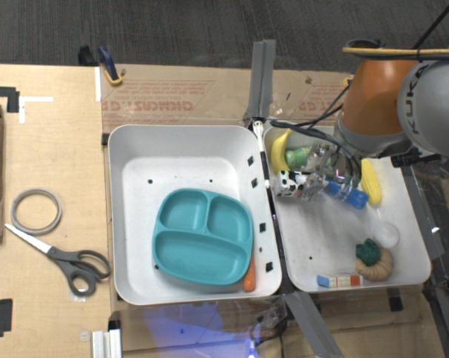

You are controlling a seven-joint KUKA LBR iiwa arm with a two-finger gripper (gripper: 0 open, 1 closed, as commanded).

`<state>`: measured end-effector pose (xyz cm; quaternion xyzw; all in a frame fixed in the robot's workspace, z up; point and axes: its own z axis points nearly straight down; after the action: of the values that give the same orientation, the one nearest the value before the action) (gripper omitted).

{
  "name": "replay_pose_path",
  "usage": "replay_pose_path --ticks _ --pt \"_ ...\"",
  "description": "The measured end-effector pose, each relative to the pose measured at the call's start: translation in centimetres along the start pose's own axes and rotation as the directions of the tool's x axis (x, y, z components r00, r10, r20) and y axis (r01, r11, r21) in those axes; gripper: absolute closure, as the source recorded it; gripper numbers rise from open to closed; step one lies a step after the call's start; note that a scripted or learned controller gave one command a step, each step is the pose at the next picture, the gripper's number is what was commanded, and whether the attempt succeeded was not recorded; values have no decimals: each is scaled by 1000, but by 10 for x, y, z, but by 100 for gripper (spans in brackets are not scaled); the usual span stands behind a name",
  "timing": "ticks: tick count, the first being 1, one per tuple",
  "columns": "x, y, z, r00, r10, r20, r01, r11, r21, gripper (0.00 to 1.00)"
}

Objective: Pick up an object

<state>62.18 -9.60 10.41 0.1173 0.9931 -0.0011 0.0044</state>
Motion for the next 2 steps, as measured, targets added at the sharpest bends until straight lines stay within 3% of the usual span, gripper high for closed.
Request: replay_pose_path --ticks 1,2 --pt "-2 -50 -149 997 -70 -6 70 998 -1 100" --pt "64 -60 6 1000 10 -6 -10 1000 -1 100"
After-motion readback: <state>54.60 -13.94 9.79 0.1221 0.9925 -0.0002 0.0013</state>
